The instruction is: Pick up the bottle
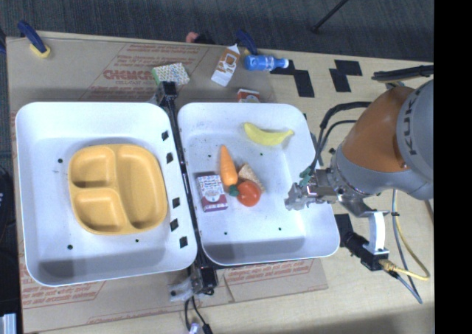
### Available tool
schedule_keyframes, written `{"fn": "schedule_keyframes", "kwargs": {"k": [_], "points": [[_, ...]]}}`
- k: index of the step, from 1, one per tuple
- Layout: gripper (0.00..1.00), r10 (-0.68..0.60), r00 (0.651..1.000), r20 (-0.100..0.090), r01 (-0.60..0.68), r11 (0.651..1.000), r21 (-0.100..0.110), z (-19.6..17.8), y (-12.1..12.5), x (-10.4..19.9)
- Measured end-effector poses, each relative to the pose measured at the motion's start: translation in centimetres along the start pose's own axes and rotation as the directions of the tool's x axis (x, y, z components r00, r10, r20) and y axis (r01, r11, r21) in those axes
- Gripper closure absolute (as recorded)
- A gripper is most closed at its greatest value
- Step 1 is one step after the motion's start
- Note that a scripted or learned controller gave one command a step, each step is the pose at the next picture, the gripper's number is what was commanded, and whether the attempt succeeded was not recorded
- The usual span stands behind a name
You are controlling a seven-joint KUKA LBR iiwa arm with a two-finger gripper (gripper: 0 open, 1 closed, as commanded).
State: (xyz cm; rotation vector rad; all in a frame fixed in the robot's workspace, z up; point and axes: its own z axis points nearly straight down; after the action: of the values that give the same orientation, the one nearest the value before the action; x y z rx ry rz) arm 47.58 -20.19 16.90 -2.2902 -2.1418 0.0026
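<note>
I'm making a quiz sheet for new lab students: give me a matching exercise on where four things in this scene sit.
Things:
1. banana
2. yellow divided plate
3. blue bottle
4. gripper

Places:
A. in the left bin
B. on the bench beyond the bins
C. at the far side of the right bin
D. over the right bin's right side

Pairs: 1-C, 2-A, 3-B, 4-D
</note>
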Motion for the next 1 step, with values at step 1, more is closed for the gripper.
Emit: {"fn": "schedule_keyframes", "kwargs": {"k": [1], "points": [[1.00, 0.200, 0.980, 0.002, -0.200, 0.980, -0.003, -4.06, 0.06, -0.13]]}}
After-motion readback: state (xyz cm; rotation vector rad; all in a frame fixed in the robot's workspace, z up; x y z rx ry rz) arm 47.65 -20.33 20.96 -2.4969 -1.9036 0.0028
